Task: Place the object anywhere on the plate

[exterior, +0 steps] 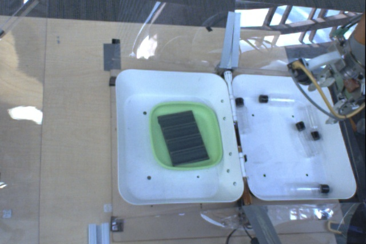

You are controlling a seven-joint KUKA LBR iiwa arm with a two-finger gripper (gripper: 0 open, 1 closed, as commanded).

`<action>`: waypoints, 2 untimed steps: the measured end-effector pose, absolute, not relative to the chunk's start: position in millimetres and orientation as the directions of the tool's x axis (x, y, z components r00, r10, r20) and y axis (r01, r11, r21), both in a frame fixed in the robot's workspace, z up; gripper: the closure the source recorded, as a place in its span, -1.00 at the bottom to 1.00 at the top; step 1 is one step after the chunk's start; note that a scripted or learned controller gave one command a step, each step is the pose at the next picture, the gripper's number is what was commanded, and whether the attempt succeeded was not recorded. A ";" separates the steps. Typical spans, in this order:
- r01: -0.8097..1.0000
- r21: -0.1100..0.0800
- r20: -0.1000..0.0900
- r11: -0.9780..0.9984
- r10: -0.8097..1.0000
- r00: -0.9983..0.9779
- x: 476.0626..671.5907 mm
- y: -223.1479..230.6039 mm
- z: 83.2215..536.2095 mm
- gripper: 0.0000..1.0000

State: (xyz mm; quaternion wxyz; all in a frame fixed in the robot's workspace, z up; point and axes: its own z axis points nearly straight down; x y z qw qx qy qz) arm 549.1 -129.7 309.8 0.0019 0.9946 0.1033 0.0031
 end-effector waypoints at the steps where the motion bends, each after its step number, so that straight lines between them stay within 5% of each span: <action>1: 0.204 0.004 0.013 -0.979 0.204 0.979 494.3 -50.8 383.1 -1.00; 2: 0.205 0.001 0.002 -0.979 0.205 0.979 487.8 -97.9 315.1 -1.00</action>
